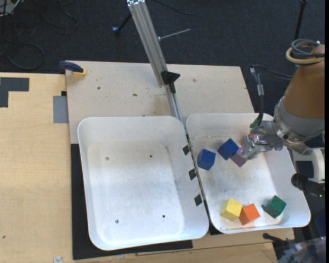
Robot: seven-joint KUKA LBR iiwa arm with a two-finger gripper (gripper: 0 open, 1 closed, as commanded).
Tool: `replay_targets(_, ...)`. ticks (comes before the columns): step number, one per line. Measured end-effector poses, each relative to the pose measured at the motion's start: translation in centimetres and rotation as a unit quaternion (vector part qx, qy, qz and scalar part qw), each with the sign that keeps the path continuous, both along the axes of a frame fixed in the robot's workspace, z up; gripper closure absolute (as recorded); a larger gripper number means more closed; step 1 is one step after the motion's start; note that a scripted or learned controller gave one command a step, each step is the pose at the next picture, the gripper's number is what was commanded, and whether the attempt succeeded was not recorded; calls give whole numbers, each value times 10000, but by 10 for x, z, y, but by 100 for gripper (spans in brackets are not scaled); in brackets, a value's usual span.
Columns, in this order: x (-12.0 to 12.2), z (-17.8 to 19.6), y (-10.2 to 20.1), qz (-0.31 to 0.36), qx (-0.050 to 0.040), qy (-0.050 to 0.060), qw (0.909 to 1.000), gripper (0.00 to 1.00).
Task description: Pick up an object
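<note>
The tool (251,147) is low in the right bin (301,215), in its far right part, with the grey arm (301,100) reaching in from the right. Whether it is open or closed I cannot tell. A purple block (239,158) sits right at its tip, touching or nearly so; no grip on it can be made out. Just left of that block lies a blue cube (228,148), and farther left, near the bin's left wall, a second blue cube (206,159). Along the near side of the same bin lie a yellow cube (232,209), an orange cube (249,213) touching it, and a green cube (274,206) a little to the right. The left bin (90,147) sits beside it on the table (115,89).
</note>
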State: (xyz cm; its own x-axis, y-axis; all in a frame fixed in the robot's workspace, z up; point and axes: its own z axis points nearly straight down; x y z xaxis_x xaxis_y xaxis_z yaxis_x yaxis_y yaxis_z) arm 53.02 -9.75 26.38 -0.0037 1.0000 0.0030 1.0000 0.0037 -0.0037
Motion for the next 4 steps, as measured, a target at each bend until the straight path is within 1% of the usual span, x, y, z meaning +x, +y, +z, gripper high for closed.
replay_targets(1, -6, -4, 46, -3, -2, 5, 10000, 100)
replay_targets(2, -6, -23, 94, -2, -4, 8, 10000, 100)
replay_targets(3, 1, -20, 141, 2, -8, -1, 10000, 100)
replay_targets(4, -3, -39, 195, 5, -9, 18, 10000, 100)
